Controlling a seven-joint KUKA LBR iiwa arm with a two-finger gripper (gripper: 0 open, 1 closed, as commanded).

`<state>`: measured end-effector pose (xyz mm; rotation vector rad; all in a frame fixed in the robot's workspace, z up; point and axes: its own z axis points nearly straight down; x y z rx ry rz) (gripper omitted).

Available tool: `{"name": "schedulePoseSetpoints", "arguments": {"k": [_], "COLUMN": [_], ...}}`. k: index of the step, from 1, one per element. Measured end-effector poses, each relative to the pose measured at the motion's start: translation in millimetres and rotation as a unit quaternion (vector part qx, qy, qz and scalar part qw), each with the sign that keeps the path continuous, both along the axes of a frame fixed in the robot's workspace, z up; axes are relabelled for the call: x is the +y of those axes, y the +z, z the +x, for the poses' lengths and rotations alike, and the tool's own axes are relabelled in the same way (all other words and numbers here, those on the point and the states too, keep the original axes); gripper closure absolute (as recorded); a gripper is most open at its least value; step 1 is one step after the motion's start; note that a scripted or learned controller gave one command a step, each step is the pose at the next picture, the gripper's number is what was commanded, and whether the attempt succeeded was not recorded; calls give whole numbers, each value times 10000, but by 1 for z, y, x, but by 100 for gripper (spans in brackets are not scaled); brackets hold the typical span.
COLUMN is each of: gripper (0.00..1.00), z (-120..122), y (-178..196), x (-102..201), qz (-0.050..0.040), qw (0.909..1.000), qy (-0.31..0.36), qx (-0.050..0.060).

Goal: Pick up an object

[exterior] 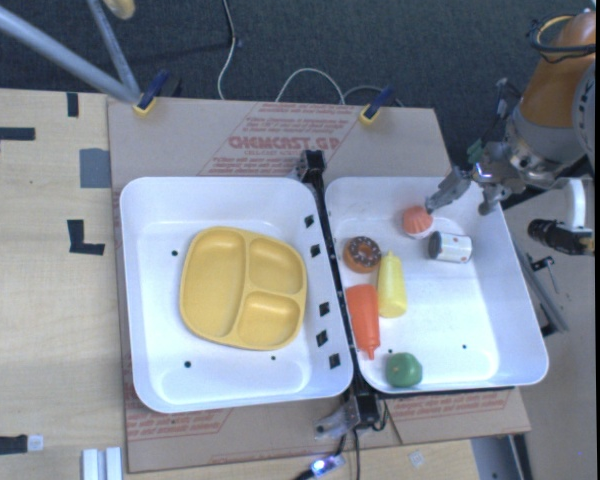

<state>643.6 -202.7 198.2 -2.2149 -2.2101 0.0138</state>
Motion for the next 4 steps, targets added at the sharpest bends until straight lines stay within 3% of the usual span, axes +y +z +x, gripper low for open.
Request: {"name": "schedulePoseSetpoints", "arguments": {"k": [1, 3, 4], "gripper": [0, 0, 100], "z": [3, -2, -1], "y": [9, -109, -96], "x": [1, 2, 3], "qz": [-15, -15, -24], "qw": [10000, 10000, 10000], "qy": [18, 22, 31], "qx": [-69, -52, -68]}}
